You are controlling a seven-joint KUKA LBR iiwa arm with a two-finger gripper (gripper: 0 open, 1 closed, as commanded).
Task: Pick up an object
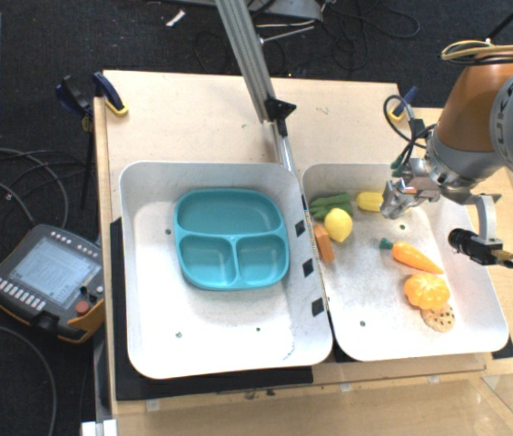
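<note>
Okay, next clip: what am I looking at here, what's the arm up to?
A grey and orange arm reaches in from the right, with its gripper low over the back of the right bin, next to a small yellow piece. Nothing shows between its fingers. That bin also holds toy food: a lemon, something green, a carrot, an orange and a cookie. The left bin holds a teal divided tray. No pick is visible.

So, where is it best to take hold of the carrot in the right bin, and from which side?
Probably at the thick middle of the carrot, coming straight down from above. It lies flat on the floor of the right bin, tapering toward the lower right, with bare floor along both long sides. The orange fruit below lies close, so stay near the green-stem end.
</note>
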